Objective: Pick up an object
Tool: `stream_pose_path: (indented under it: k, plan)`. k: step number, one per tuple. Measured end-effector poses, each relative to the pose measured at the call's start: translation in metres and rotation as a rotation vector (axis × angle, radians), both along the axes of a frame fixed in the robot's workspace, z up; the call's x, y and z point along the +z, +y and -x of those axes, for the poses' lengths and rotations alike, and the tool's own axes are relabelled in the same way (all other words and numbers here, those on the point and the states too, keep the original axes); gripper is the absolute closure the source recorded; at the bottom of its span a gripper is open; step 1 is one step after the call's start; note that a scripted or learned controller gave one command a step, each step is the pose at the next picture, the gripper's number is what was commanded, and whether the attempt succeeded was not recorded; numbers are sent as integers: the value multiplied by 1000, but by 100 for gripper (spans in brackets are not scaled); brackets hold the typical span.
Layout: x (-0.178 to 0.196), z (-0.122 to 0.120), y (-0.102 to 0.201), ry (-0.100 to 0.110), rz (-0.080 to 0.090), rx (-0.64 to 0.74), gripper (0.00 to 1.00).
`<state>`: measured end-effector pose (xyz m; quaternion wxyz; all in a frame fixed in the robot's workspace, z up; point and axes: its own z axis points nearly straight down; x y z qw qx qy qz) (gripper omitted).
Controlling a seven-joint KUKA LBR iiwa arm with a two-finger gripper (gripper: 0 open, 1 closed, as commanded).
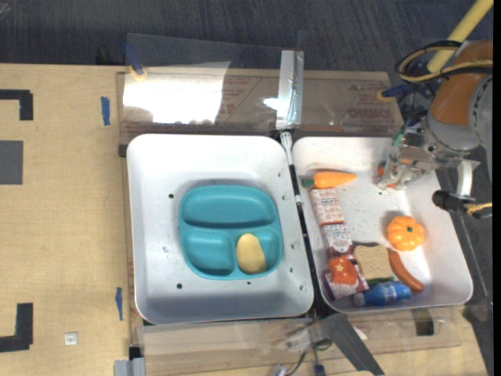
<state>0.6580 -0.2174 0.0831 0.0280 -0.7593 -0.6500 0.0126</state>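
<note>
My gripper hangs over the upper right part of the right bin, above bare white floor. To its left lies an orange carrot. Below it sits a small orange pumpkin. Along the bin's left side is a long red-and-white snack packet, with a red tomato at its lower end. A slice of bread, a brown sausage and a blue bottle lie at the bin's near edge. Nothing shows in the gripper.
The left bin holds a teal divided plate with a yellow potato in its lower right compartment. A clear plastic sheet and a metal divider stand behind the bins. The grey arm comes in from the right.
</note>
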Motion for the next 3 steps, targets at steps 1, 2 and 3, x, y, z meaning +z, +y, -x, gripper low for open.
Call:
stream_pose_path:
  k: [1,2,3]
  plan:
    - [9,0,1,4,1,2,100]
    - [1,3,21,-14,22,208,100]
    - [11,3,20,-14,23,206,100]
